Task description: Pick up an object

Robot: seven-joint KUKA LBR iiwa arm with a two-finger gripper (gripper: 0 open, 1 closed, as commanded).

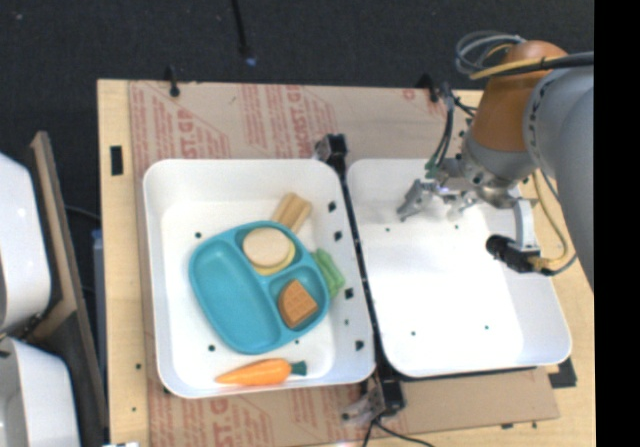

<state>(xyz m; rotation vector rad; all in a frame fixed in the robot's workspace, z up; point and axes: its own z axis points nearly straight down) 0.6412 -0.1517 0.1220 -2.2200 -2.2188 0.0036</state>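
The grey two-finger gripper [432, 198] hangs over the far part of the right shallow white bin [470, 335], fingers spread with nothing between them. In the left white bin [165, 265] lie a teal divided plastic tray [225, 300] carrying a round cracker [269, 247] and brown toast piece [298, 304], with an orange toy carrot [255, 372] near the front wall

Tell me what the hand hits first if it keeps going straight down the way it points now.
Probably the bare white floor of the right bin. The hand points down over that bin's upper part, and nothing lies beneath it there. Its height above the floor is unclear from this slanted view.
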